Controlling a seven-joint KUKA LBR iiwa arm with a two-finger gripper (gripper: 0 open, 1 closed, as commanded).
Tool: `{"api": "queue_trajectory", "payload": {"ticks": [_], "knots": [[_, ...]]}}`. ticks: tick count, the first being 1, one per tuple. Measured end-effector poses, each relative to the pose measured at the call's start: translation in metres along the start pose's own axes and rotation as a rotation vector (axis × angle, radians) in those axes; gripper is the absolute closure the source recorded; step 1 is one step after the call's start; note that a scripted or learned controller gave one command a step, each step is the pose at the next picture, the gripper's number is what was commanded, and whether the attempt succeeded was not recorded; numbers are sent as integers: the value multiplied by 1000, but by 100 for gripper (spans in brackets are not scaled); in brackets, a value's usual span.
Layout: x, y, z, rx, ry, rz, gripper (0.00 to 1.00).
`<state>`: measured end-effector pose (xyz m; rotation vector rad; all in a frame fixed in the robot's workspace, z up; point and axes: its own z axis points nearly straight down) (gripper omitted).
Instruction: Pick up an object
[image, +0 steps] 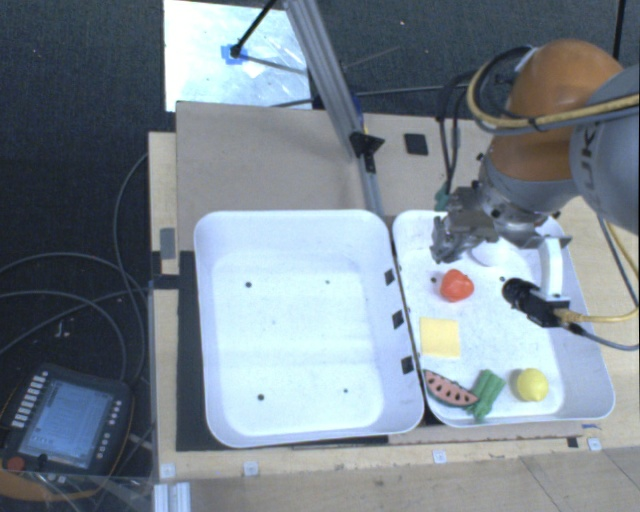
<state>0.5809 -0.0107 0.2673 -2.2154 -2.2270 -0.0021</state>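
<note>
1. Along the near edge of the right bin (598, 395) lie a watermelon slice (449, 388), red with dark seeds and a green rind, a green vegetable piece (487, 392) just beside it, and a round yellow lemon (531, 384) a little further right.
2. Beyond them, near the bin's left wall, a flat pale-yellow square of cheese (440, 338) lies on the bin floor.
3. Further back sits a small red tomato (457, 286), rounded and glossy, apart from the cheese.
4. The claw (447, 247) hangs just beyond and slightly left of the tomato, over the far part of the right bin; whether it is clenched or released I cannot tell, and nothing is seen in its grip.
5. A black cylindrical fitting (528, 300) juts out on the arm's right side, near the tomato.
6. The left bin (215, 250) lies beside the right one on the worktop (270, 150).
</note>
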Motion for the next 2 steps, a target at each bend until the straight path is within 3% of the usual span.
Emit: {"api": "queue_trajectory", "payload": {"ticks": [2], "knots": [[106, 4, 22, 2, 0, 0, 100]]}}
